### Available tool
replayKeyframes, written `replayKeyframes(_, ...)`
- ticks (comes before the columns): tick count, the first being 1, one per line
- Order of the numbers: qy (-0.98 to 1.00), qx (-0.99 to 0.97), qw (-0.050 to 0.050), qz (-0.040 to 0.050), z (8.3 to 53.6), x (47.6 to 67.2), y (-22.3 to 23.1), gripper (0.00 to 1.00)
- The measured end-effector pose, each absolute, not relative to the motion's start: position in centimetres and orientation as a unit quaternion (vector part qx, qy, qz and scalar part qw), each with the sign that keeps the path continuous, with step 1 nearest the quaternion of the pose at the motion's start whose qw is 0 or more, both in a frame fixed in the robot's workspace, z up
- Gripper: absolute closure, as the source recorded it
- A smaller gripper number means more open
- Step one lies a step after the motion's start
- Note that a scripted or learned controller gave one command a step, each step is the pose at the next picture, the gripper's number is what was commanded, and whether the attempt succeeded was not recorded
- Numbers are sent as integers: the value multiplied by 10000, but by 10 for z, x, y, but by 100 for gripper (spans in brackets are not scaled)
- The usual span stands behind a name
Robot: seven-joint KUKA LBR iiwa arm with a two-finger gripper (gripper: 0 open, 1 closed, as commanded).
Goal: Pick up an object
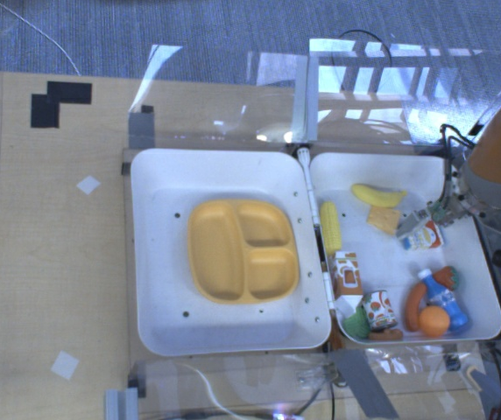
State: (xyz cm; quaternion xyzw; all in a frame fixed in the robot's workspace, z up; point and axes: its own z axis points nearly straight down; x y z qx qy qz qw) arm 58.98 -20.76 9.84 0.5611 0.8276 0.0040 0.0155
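The right bin point(469, 261) holds the loose items. A banana point(377, 195) lies near its back, with a pale orange block point(384, 220) just in front of it. A corn cob point(329, 226) lies along the left wall. My gripper point(432, 214) reaches in from the right, low over the bin, right above a small white and orange carton point(422, 236). I cannot make out whether it touches the carton.
A yellow divided plate point(242, 250) sits in the left bin point(158, 234). At the right bin's front are a juice carton point(347, 274), a small printed box point(378, 309), a blue bottle point(443, 300), an orange point(433, 320) and a sausage point(414, 297).
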Motion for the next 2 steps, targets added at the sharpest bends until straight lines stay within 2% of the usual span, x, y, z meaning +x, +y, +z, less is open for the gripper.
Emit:
replayKeyframes(1, 8144, 5803, 43, 41, 88, 602, -112, 0)
replayKeyframes(2, 7711, 6366, 43, 32, 88, 583, -138, 0)
